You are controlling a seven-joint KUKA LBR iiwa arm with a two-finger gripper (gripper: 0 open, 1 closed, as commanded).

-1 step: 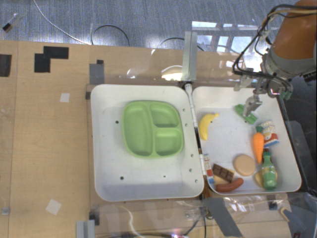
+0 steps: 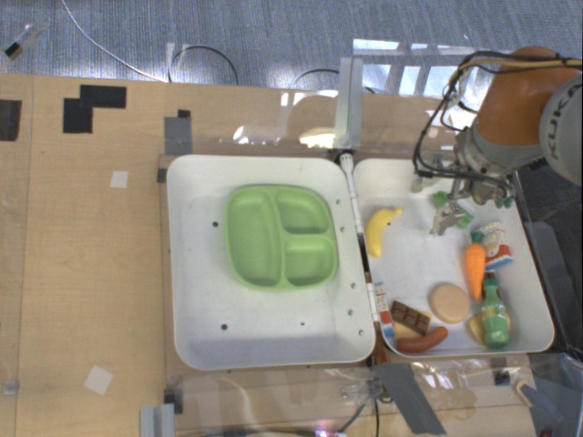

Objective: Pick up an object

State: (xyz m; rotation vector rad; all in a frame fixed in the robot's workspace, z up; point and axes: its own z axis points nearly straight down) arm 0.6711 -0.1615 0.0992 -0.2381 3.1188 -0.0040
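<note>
The gripper (image 2: 449, 209) hangs over the far part of the right bin (image 2: 408, 173), under the grey arm with the orange band (image 2: 519, 94), and black cables (image 2: 435, 130) loop beside the wrist. Its two fingers (image 2: 444, 222) point down toward the white floor of the bin; from this high view I cannot tell if they are spread or closed, and nothing is seen between them. A small green piece (image 2: 462, 215) sits at the fingers, but it is too small to say what it is. The nearest objects to pick are the banana (image 2: 379, 228), which lies to the left of the gripper near the wall between the bins, and the carrot (image 2: 475, 269), which lies nearer to the camera on the right side, touching a small striped packet (image 2: 495, 247). Further toward the front there are a round tan cookie (image 2: 449, 302), a green bottle (image 2: 494, 315), a chocolate bar (image 2: 409, 317) and a red sausage (image 2: 423, 340), all close together. The floor just under the fingers is bare. In the left bin (image 2: 191, 335) a green divided plate (image 2: 280, 237) lies, well apart from the gripper.
</note>
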